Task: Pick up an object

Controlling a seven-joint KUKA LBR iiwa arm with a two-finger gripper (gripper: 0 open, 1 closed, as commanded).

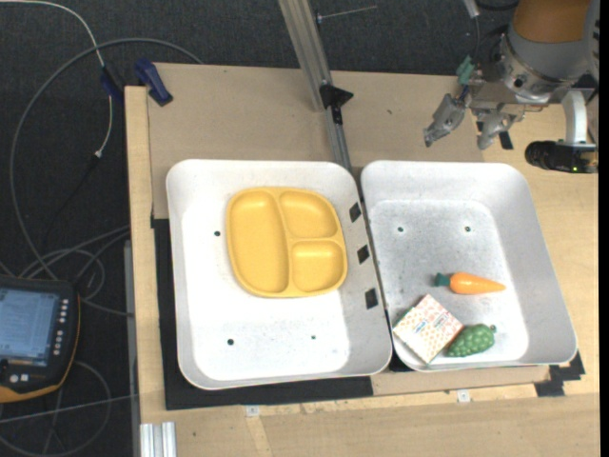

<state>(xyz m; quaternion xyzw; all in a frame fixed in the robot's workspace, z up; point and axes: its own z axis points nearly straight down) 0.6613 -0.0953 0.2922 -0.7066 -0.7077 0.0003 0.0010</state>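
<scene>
- up at the top right of the view, the grey arm with the orange band (pixel 557 12) hangs over the bare tan wooden bench (pixel 409 112), just past the far edge of the right shallow white plastic bin (pixel 533 208).
- its two-finger gripper (pixel 471 129) looks spread apart, pale fingers splayed left and right with nothing between them. it's over the bench, not over either bin.
- inside the right bin, toward the near side, there's a small orange toy carrot with a green stub (pixel 473 283) lying on its side, tip pointing right.
- just below that, a little white carton with pinkish print (pixel 428 327) sits tilted at the near-left corner, and a bumpy green toy vegetable (pixel 472 340) is right up against its right side.
- all three are well apart from the gripper.
- the left shallow white plastic bin (pixel 200 331) holds a yellow plastic divided tray with three compartments (pixel 285 241), sitting toward its far half.
- a slanted metal pole (pixel 309 41) comes down between the two bins.
- off the bench on the left, a handheld screen pendant (pixel 33 336) lies on the dark carpet with white cables (pixel 57 141) looping around.
</scene>
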